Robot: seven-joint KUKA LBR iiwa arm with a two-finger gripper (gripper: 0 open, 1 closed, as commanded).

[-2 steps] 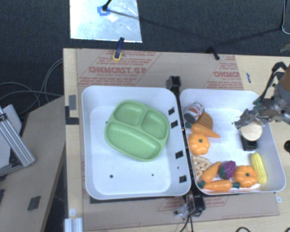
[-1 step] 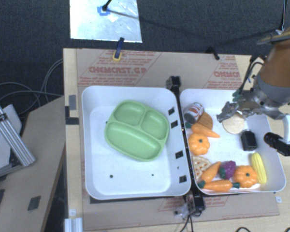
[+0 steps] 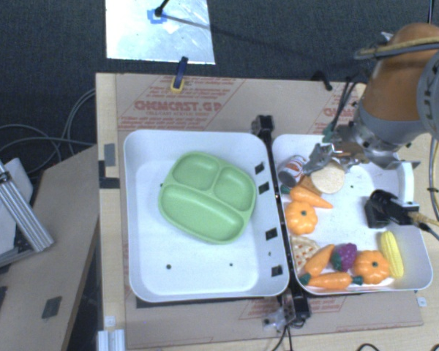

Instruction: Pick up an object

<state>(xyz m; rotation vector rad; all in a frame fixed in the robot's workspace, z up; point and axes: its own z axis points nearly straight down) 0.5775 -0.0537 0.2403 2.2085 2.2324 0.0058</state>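
Note:
The right bin [image 3: 417,269] holds several toy foods. A round beige bun [image 3: 328,179] lies near its back, with a small red and white can [image 3: 291,169] to its left. My gripper [image 3: 323,154] hangs just above the bun's back edge, beside the can, with nothing visibly held. Below them lie a carrot [image 3: 309,195] and an orange pumpkin [image 3: 301,216]. Along the front sit a cracker [image 3: 302,249], two more carrots [image 3: 320,259], purple grapes [image 3: 344,254], a second pumpkin [image 3: 371,266] and a yellow corn cob [image 3: 391,253].
A green divided plate [image 3: 207,196] lies in the left bin [image 3: 146,269]. A black divider strip [image 3: 274,196] runs between the bins. The grey and orange arm [image 3: 402,86] reaches in over the right bin's back right corner.

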